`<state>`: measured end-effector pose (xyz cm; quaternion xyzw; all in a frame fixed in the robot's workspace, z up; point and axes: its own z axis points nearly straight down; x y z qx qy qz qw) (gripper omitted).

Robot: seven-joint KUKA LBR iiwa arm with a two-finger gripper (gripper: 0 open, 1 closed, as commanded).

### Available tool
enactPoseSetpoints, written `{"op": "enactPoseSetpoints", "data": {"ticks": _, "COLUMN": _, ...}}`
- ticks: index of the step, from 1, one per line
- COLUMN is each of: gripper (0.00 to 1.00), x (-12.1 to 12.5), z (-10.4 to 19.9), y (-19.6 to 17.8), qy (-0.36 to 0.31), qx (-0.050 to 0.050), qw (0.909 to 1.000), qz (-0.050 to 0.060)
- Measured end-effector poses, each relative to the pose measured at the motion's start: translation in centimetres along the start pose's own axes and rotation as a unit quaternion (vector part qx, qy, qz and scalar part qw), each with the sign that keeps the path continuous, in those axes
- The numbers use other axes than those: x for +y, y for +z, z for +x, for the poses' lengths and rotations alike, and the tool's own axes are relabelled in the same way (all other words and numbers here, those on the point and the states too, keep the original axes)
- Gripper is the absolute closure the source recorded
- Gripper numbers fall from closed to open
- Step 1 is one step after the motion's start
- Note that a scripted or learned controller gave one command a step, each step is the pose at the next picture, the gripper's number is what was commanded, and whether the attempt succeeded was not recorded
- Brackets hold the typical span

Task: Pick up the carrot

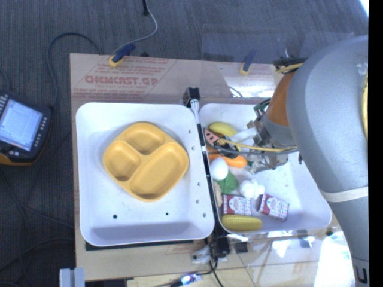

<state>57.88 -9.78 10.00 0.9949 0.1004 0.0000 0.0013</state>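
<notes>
The carrot is a small orange piece lying in the right bin, near its left wall and among other toy foods. My gripper reaches in from the right and sits low, right over the carrot, hiding part of it. The grey arm with its orange band covers the bin's right side. I cannot make out whether the carrot is held.
Around the carrot lie a yellow fruit, a watermelon slice, a white egg, a green piece, a white item, two small cartons and a yellow piece. The left bin holds a yellow divided plate.
</notes>
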Motion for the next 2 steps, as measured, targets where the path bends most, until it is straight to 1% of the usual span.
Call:
{"op": "enactPoseSetpoints", "data": {"ticks": 1, "gripper": 1.0, "x": -0.7, "z": -3.8, "y": 0.8, "qy": -0.078, "qx": 0.011, "qw": 0.9969, "qz": -0.007}}
{"op": "enactPoseSetpoints", "data": {"ticks": 2, "gripper": 1.0, "x": 1.2, "z": -8.8, "y": -0.1, "qy": -0.236, "qx": -0.003, "qw": 0.9718, "qz": 0.003}}
